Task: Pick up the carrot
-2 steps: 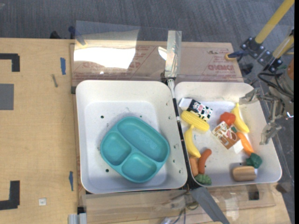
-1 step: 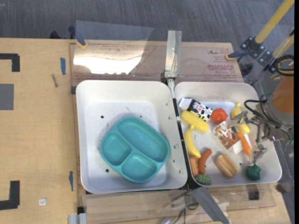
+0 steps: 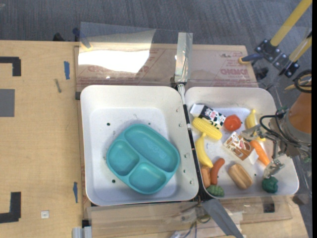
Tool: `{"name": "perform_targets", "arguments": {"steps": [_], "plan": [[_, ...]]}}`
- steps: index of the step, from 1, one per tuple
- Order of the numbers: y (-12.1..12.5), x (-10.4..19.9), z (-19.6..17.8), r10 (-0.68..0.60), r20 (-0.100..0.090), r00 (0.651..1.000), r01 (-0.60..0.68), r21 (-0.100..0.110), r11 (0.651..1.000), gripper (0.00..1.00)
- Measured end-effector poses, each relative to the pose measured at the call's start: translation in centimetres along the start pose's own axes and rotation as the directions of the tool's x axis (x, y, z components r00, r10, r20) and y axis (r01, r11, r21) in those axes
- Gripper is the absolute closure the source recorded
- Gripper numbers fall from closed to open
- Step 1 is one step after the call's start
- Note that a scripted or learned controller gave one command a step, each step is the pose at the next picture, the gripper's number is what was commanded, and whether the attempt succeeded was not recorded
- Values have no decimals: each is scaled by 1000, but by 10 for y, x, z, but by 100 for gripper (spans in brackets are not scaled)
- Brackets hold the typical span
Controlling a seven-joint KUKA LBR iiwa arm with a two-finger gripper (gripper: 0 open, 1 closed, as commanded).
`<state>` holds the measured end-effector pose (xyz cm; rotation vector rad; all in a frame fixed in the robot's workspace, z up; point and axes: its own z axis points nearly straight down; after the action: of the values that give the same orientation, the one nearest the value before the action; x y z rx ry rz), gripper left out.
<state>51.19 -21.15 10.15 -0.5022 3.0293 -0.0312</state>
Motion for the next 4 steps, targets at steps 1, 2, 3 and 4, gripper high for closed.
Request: {"name": "perform_targets", "arguments": {"steps": [1,2,3,4], "plan": [[12,10,9,17,-47,999,-18,-19,1000,0],[11,4,-3,16,-31,999,-16,-13,1000,100],[23,7,-84,-360,-45,932,358,-48,932,100],[-18,-21,-200,-443,-39,896,441,-46,896,100]]}}
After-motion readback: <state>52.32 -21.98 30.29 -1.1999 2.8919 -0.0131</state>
